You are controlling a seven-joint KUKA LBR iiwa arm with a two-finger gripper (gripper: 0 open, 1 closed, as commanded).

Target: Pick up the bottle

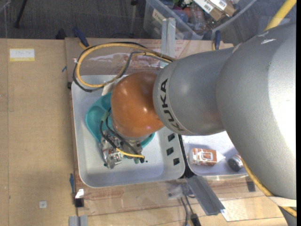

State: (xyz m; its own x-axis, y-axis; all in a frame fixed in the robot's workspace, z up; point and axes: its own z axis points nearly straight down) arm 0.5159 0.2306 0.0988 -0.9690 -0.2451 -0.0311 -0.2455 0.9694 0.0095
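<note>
My gripper (112, 155) hangs low over the left bin (141, 172), near its front left part, under the orange wrist band. Just behind it lies a teal object (95, 120), partly covered by the wrist. It is too hidden to tell what it is. In the right bin (214, 171) a small dark rounded object (234, 163) pokes out from under the arm; it may be the end of a bottle, but most of it is hidden.
A red and white packet (203, 157) lies in the right bin near the divider. A yellow and black cable (101, 51) loops over the left bin's back edge. A clear box of clutter (202, 6) stands behind the bench.
</note>
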